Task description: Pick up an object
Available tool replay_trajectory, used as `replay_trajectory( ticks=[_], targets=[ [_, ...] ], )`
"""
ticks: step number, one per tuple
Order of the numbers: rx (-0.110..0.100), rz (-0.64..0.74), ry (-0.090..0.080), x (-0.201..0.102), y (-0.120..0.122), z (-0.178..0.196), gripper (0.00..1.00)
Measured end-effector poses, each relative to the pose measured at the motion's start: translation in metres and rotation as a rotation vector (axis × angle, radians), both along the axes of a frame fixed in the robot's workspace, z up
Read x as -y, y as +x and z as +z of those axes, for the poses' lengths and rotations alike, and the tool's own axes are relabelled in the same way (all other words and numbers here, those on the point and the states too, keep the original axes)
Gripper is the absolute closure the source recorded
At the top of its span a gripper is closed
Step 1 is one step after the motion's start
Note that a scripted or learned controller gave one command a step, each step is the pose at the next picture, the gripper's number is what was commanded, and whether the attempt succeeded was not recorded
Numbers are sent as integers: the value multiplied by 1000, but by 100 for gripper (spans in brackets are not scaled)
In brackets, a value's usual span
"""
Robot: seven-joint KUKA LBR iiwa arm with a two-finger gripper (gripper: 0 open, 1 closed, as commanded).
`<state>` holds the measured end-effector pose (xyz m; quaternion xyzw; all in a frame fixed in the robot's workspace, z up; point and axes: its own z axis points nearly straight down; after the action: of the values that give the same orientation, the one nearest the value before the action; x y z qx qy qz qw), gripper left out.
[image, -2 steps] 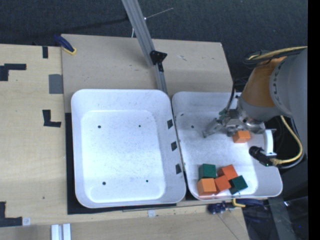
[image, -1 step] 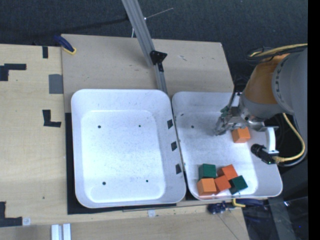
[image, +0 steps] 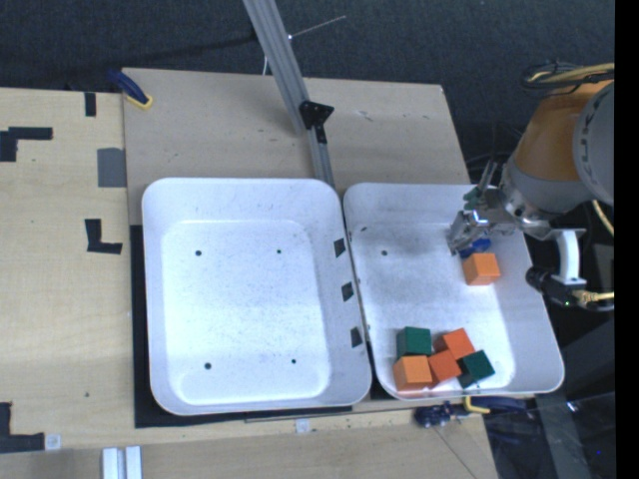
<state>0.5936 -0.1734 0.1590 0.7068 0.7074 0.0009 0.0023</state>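
Tool (image: 467,230) over right bin (image: 399,218), grip state unclear, orange cube (image: 482,267) beside it, block cluster (image: 439,357) at near edge.

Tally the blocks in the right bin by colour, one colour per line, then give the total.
Orange blocks: 3, one near the claw at, two in the cluster at and
Green blocks: 2, at and
Total: 5
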Motion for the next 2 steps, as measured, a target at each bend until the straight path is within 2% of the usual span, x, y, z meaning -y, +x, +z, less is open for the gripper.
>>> replay_trajectory(
  ticks=[1,2],
  targets=[
    [1,2,0,-4,-1,63,100],
    [-4,1,2,-4,0,76,100]
  ],
)
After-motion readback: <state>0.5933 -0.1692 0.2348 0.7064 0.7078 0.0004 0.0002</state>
